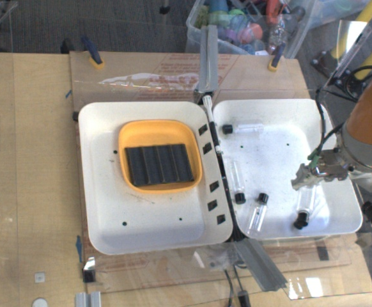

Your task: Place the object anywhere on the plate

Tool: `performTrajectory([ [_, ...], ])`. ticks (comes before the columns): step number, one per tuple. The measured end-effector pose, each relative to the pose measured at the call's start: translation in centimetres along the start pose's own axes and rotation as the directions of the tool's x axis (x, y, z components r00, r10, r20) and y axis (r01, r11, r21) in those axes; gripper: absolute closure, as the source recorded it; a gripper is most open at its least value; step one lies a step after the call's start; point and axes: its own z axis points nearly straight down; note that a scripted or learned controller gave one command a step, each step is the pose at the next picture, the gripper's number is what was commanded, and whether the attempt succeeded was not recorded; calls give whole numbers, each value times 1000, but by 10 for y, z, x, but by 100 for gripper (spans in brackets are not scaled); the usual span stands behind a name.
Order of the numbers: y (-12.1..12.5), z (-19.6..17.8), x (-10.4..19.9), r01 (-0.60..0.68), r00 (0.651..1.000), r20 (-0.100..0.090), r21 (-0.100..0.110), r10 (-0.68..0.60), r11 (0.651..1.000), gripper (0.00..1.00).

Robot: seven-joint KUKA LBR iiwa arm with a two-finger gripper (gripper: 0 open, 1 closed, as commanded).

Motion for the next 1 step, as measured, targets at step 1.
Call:
performTrajectory([
  [1,54,-4,1,154,988,3,-4,-154,988,100],
])
